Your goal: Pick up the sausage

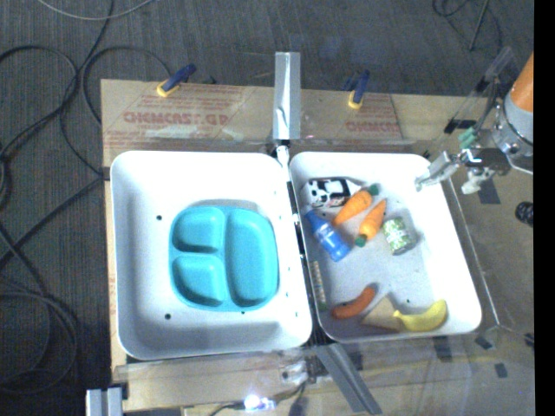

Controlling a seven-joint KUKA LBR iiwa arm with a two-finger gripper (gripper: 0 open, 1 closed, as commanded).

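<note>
The sausage [355, 302] is a reddish-orange curved piece lying in the right bin [460, 258], near its front wall. It rests beside a tan wedge [378, 321] and a yellow banana [423, 316]. My gripper [451, 173] hovers over the right bin's far right corner, well behind and to the right of the sausage. Its fingers stand open with nothing between them. The arm's orange band [524, 89] sits at the right edge of the view.
The right bin also holds a black-and-white toy [326, 191], two carrots [353, 204] [371, 220], a blue bottle [328, 236] and a green can [398, 235]. A blue divided tray [225, 256] lies in the left bin [139, 232].
</note>
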